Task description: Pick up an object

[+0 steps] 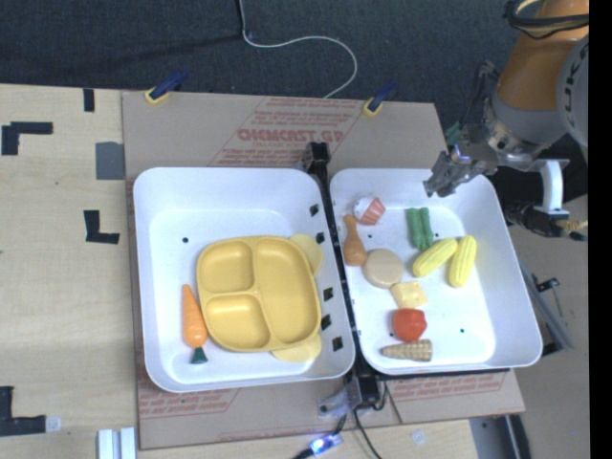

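Observation:
My gripper (444, 181) hangs over the far right rim of the right bin (507, 285), with nothing visibly held. In that bin lie a green bean pod (419, 228), two yellow corn cobs (433, 255) (462, 260), a pink and white shrimp (368, 208), a tan drumstick (354, 243), a beige round piece (383, 268), a yellow cube (409, 295), a red tomato (408, 324) and a ridged tan cone (406, 352). The green pod is the item closest to the gripper, a little below and to its left.
The left bin (163, 218) holds a yellow divided plate (258, 293) and an orange carrot (194, 317) beside it. A black divider (330, 256) runs between the bins. A white cable (306, 46) lies on the dark surface behind.

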